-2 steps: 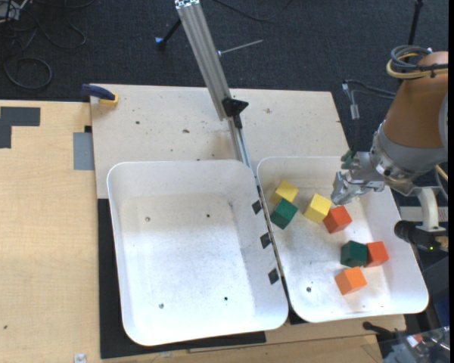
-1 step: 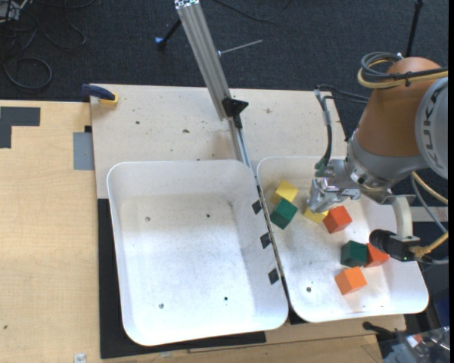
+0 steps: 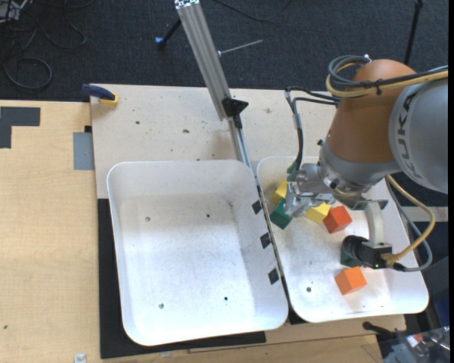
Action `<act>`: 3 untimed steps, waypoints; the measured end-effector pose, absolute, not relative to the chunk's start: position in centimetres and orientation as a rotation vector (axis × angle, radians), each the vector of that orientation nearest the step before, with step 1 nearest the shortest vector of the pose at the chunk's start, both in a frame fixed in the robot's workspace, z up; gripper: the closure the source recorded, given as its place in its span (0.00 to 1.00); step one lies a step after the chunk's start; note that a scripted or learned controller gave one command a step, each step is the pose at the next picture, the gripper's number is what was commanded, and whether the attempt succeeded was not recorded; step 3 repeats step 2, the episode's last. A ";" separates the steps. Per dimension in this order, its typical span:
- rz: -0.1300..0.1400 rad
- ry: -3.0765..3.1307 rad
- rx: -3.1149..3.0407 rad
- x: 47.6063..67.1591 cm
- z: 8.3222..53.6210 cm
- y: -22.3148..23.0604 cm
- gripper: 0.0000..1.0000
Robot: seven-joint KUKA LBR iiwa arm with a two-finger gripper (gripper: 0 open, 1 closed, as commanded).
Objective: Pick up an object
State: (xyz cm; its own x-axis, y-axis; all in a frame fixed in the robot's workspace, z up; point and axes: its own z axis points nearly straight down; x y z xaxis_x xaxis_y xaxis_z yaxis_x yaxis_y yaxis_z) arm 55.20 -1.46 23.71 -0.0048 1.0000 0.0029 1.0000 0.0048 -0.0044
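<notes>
My gripper (image 3: 298,193) hangs low over the left part of the right bin (image 3: 397,302), under the orange wrist band. Right beside it lie a small yellow block (image 3: 280,192) and a green block (image 3: 280,218), close to the bin's left wall. Just to its right sit another yellow block (image 3: 315,213) and a red-orange cube (image 3: 337,219). Nearer the front rest a dark green object (image 3: 356,249) and an orange cube (image 3: 352,280). The gripper body hides whether anything is between its tips.
The left bin (image 3: 129,203) adjoins the right one along a shared wall with black clips (image 3: 265,240). A slanted metal rail (image 3: 212,66) rises behind the bins. Cables (image 3: 408,237) loop off the arm over the right bin's right side.
</notes>
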 end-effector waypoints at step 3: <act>0.002 -2.224 -2.214 54.8 24.0 8.2 1.00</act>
